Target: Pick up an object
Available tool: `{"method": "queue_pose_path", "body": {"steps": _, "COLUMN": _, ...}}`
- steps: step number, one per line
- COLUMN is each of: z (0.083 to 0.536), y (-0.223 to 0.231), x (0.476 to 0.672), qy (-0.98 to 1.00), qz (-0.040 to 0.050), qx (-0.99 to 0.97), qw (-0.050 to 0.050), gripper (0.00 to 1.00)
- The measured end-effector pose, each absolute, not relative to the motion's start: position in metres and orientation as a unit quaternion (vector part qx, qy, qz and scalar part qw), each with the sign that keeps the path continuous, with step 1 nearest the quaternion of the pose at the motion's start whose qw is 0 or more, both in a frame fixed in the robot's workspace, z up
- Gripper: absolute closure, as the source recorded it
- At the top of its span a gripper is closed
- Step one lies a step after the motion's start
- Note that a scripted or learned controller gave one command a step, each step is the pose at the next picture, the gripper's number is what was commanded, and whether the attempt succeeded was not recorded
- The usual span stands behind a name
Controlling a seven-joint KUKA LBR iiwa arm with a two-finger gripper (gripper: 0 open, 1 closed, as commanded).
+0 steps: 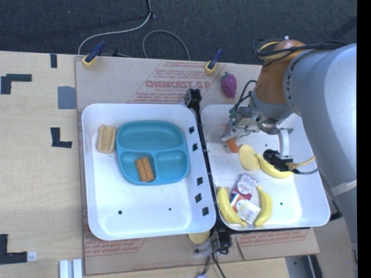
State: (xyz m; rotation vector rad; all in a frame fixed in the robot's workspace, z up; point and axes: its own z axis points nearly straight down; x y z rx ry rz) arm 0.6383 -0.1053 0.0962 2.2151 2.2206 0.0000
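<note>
Hovering over the right bin (pixel 307 210), the gripper (pixel 236 133) sits just above an orange object (pixel 232 146); whether its jaws grip it, I cannot tell.

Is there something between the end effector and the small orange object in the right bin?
Nothing visible does. The end effector hangs directly above the small orange round object, and the pale yellow lemon-like fruit lies beside it, not between them.

Three bananas (pixel 229 207), two bins (pixel 93 172)

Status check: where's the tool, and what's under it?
Tool low in right white bin, beside small orange piece. Grip unconfirmed. Pale yellow lemon-shaped piece and yellow banana close by.
</note>
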Motion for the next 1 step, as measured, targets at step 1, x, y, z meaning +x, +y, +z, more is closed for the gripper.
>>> {"method": "queue_pose_path", "body": {"steps": 1, "z": 0.1903, "y": -0.043, "x": 0.6085, "qy": 0.71, "qz": 0.0028, "qx": 0.705, "qw": 0.001, "gripper": 1.0}}
